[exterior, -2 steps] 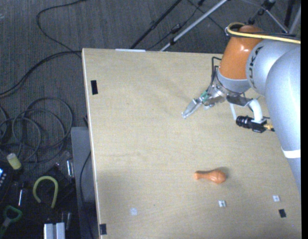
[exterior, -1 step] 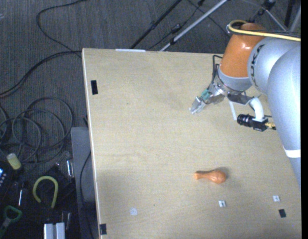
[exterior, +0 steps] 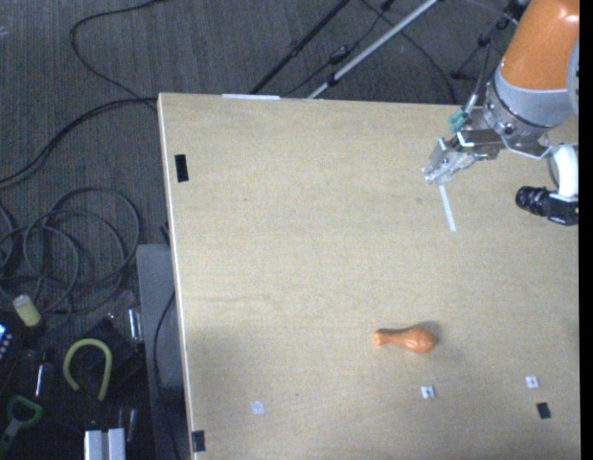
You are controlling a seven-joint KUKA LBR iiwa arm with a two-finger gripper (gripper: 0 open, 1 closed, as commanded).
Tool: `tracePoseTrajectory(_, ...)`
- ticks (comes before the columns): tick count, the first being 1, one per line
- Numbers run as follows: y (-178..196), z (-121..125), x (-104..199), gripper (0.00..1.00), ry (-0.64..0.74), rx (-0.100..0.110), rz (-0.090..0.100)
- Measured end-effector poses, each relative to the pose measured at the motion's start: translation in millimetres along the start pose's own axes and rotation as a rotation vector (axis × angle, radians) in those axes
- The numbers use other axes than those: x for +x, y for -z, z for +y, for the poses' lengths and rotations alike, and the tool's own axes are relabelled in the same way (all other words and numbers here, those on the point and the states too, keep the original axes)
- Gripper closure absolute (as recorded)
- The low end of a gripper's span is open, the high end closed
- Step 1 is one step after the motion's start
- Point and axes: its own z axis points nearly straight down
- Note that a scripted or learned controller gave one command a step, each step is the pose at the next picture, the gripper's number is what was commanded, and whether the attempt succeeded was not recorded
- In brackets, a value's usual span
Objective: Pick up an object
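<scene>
An orange, gourd-shaped object [exterior: 408,338] lies on its side on the pale wooden benchtop [exterior: 296,218], toward the front right. My gripper [exterior: 442,169] hangs over the back right part of the bench, well behind the orange object and apart from it. The grey arm with its orange band [exterior: 540,36] comes in from the upper right. A thin white stick [exterior: 448,209] slants down just below the gripper's tip. I cannot make out whether it is held or lies on the bench.
Small square markers [exterior: 427,391] [exterior: 532,382] and a dark tab [exterior: 543,410] sit near the front right. Another black tab [exterior: 182,168] is at the bench's left edge. Cables [exterior: 66,238] and tools lie on the floor to the left.
</scene>
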Motion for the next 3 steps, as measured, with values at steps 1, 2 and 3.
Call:
tracePoseTrajectory(1, -179, -26, 3, 1.00, -0.003, 0.004, 0.003)
tracePoseTrajectory(2, -179, -26, 3, 0.00, -0.003, 0.003, 0.004)
tracePoseTrajectory(3, -198, 39, 28, 0.00, -0.008, 0.002, 0.002)
